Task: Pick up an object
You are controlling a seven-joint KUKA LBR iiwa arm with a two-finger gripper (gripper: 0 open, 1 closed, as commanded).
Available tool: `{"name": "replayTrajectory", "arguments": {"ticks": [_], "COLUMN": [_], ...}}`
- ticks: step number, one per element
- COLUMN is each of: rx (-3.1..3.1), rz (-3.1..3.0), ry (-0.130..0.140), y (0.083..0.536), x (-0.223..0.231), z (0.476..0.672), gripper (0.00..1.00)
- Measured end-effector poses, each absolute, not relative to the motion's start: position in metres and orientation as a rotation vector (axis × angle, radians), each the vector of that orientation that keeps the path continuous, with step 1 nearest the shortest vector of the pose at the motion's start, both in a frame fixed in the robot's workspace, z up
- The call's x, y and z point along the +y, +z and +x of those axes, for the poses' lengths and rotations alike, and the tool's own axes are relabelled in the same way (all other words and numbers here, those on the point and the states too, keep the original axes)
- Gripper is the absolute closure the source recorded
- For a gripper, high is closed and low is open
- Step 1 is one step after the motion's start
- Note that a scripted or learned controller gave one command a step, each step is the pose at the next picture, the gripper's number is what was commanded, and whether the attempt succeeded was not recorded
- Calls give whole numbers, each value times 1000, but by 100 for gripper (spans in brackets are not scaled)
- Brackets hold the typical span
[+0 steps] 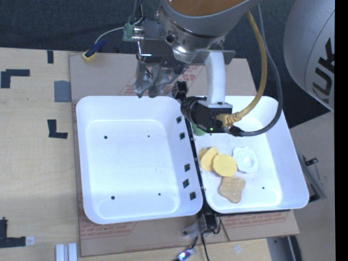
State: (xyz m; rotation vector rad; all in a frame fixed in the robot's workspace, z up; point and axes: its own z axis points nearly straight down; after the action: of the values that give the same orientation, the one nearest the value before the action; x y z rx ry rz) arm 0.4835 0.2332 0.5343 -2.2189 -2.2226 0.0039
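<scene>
I see the gripper [151,85] hanging above the far rim of the left bin [87,145], well apart from anything to pick. I cannot tell how the jaws stand; the view is too dark and cluttered there.

The pieces lie in the right bin [283,145], close together near the divider: two yellow discs [218,162] overlapping, a white piece [246,160] just beside them, and a tan slice [232,188] at the near side.

They look to me like toy food, light, stiff and smooth, so likely slippery. They lie flat, which leaves little edge to pinch. I judge the tan slice the best choice: it sits a little apart, and I would take it across its narrow width.
</scene>
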Motion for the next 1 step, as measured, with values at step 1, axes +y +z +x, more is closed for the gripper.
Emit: {"name": "replayTrajectory", "arguments": {"ticks": [1], "rx": [-2222], "rz": [-2219], "ry": [4], "y": [534], "x": [233], "z": [484], "gripper": [100]}}
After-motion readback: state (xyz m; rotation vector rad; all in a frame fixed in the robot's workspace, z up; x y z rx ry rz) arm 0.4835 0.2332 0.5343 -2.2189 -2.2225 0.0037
